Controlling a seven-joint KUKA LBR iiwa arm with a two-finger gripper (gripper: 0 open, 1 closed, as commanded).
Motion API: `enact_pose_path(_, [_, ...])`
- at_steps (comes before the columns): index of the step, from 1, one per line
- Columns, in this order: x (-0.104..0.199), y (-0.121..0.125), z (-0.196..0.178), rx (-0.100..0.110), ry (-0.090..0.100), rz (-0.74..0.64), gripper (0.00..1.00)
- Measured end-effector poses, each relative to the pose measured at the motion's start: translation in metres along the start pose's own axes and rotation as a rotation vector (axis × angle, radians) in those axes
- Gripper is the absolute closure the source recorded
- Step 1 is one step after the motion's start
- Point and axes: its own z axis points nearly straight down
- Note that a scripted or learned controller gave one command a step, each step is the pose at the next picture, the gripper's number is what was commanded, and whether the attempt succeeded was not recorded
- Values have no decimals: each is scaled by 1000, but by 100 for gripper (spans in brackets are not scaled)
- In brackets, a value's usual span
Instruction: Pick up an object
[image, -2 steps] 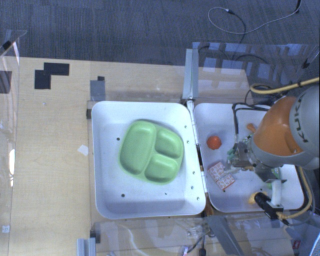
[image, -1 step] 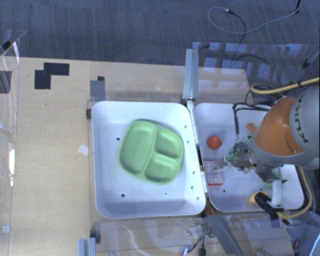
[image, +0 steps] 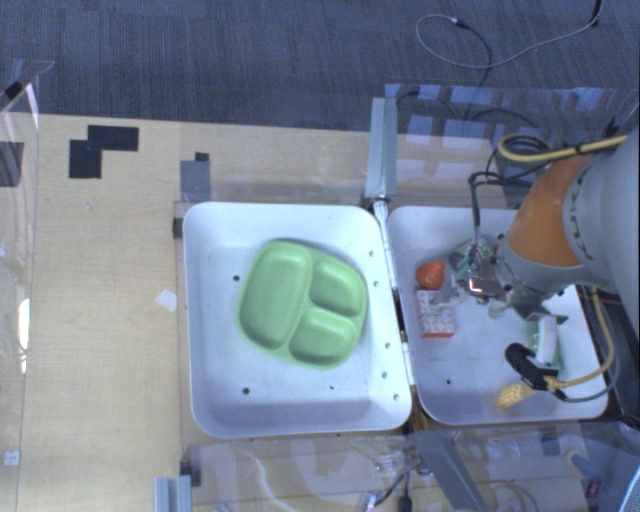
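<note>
While the claw (image: 478, 282) hangs low in the right bin (image: 440, 395), just beside the red ball (image: 431, 273) it may want, I cannot tell its grip.

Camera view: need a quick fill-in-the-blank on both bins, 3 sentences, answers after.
1. The green tray has ___ compartments.
2. The tray lies in the ___ bin.
3. The red object lies in the right bin just above a ___ packet.

Answers: three; left; red-and-white
</note>
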Motion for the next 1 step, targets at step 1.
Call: enact_pose_path(1, [4,65,0,-3,-3,18,0])
